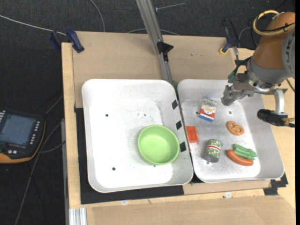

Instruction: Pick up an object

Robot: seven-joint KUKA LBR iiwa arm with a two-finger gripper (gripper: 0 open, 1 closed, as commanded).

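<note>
Gripper (230, 97) over the right bin's (267, 165) back — open or closed, cannot tell, small carton (207, 109) just beside it, pretzel (235, 128), can (212, 150) nearer front, green bowl (158, 145) in left bin (101, 97).

Carton (207, 109): printed face, too small to read.
Can (212, 150): label illegible.
Handheld screen (18, 130), left of the bins: no legible text.

Arm (276, 36) cut off at the right edge; orange block (192, 134) partly behind bin rims.
</note>
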